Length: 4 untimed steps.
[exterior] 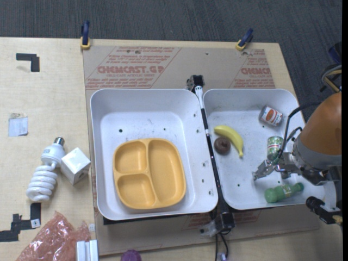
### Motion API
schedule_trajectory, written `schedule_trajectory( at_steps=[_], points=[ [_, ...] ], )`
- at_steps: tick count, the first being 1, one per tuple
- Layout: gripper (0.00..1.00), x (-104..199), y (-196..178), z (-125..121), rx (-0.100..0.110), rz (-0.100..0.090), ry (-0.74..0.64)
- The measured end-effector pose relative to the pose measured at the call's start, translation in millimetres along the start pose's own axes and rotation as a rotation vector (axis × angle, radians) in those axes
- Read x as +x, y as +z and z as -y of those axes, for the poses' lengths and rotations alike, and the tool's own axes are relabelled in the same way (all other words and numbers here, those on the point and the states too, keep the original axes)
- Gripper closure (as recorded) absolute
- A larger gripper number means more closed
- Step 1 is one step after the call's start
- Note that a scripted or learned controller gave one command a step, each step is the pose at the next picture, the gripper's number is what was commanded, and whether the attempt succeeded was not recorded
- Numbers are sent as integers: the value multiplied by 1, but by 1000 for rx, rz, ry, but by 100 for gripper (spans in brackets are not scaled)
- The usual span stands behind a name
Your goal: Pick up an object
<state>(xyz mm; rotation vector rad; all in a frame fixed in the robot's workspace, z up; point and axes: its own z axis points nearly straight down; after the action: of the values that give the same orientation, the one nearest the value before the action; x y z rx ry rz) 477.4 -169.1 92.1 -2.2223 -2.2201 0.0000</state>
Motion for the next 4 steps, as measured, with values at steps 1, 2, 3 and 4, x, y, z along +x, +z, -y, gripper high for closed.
schedule_trajectory(
  at_steps=[1,2,3,4],
  points=[
    [0,49,0,-1,-1,0,0],
    [100,48,-10,-2,-4,1,1],
    [100,57,-53,-53,-1,1,-3],
    [0,57,-53,-53,-1,1,-3]
  ],
)
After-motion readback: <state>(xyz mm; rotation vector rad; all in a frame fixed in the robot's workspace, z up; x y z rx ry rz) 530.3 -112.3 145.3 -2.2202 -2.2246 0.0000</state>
